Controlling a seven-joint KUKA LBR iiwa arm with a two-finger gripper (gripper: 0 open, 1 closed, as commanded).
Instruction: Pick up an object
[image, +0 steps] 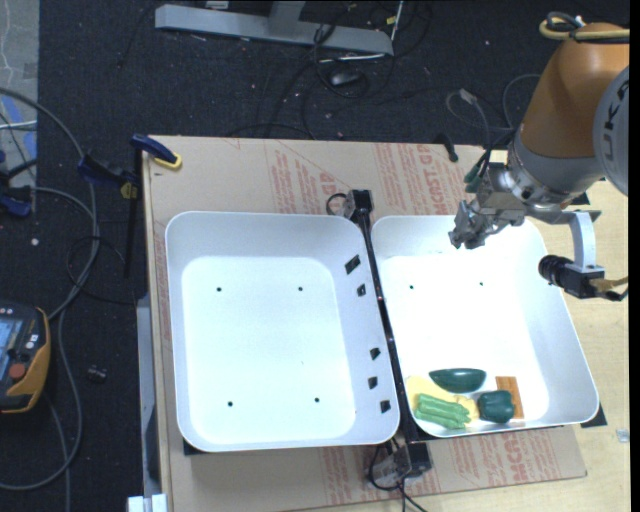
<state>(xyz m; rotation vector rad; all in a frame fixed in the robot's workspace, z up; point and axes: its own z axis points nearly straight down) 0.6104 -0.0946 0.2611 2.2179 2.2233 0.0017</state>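
While gripper hangs over upper edge of right bin, objects sit clustered in that bin's lower corner, lower centre-right of frame. Finger state: cannot tell, too small and dark. Nothing seen held. Cluster: dark green bowl-shape, light green piece below it, teal lump to right, orange block behind lump. Cluster lies well apart from gripper, almost straight down frame. Light green piece's long axis runs roughly left-right. Left bin plays no part.

Single fixed overhead camera, looking down at a slant on the brown cardboard-topped desk and two shallow white plastic bins, arm entering from the right.
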